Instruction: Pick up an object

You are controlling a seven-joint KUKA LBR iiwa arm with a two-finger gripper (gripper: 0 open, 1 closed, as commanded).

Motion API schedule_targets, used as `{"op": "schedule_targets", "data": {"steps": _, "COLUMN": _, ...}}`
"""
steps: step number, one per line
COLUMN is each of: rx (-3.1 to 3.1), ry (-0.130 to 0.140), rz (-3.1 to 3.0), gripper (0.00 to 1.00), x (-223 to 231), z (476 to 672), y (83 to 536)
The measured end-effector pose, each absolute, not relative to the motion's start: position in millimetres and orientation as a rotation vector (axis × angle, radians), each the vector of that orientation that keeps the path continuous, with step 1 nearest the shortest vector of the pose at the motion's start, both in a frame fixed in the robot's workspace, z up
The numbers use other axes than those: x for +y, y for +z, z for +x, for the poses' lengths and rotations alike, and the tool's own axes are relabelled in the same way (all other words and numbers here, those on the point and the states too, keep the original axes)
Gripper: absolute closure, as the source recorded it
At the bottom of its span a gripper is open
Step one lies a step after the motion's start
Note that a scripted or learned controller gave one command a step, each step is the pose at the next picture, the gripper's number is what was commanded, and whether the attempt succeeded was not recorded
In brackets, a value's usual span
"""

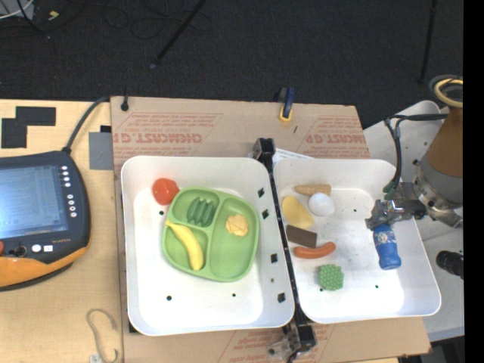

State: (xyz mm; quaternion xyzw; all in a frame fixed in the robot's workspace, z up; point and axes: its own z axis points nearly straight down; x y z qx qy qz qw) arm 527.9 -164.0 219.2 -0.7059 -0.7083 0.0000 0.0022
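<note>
Jaws [384,216] above blue bottle [386,249].

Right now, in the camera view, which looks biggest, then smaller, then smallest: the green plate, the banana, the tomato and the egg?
1. Green plate, easily the biggest.
2. Banana.
3. Tomato and egg look about alike, so I won't rank those two.

Bench [45,116], light wood, seen from above. A cardboard sheet [227,131] covers its middle and bears two shallow white bins side by side: left bin [144,293], right bin [408,293]. A teach pendant [38,214] rests on the bench's left, near a loose cord [102,331].
</note>
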Motion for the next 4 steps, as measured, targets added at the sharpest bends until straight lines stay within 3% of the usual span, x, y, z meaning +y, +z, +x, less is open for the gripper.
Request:
{"op": "schedule_targets", "data": {"steps": 2, "rx": -2.223, "ry": 0.0, "rz": -2.214, "gripper": 1.0, "x": -71.4, "z": 557.8, "y": 207.5}}
{"op": "schedule_targets", "data": {"steps": 4, "rx": -2.224, "ry": 0.001, "rz": -2.214, "gripper": 1.0, "x": 32.3, "z": 575.9, "y": 220.4}}
